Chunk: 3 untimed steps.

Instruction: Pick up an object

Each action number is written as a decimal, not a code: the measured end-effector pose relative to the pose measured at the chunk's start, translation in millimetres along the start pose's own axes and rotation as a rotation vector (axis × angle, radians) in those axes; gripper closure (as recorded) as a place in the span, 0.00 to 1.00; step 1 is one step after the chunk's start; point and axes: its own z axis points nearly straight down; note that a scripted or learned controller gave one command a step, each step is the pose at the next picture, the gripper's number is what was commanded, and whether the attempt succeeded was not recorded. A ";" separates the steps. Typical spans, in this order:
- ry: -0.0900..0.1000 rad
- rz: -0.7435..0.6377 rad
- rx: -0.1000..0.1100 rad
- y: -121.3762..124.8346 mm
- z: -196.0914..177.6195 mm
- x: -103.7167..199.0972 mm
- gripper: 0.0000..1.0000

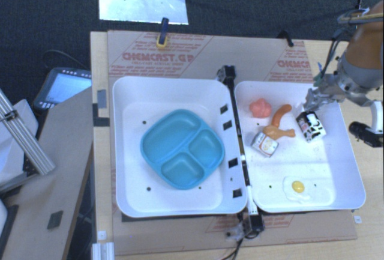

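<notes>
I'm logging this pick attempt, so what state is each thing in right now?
blue divided plate: flat in the left bin, nothing on it
pink lump: loose in the right bin
orange piece: lying free beside the pink lump
small can: tipped on its side
black-and-white block: in the right bin, just under the gripper
fried egg: flat, yolk up

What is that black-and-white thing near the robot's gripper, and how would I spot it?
Look in the right-hand white bin, toward its far right side, just below the gripper. There lies a small black-and-white patched toy, like a cow's hide. Its neighbours are a pink lump and an orange piece; it alone has no colour.
</notes>
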 end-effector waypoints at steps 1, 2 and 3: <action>0.000 0.000 0.001 4.8 -45.9 -5.6 1.00; 0.000 -0.001 0.001 6.9 -100.7 -6.1 1.00; 0.004 -0.005 0.007 8.4 -83.4 43.2 1.00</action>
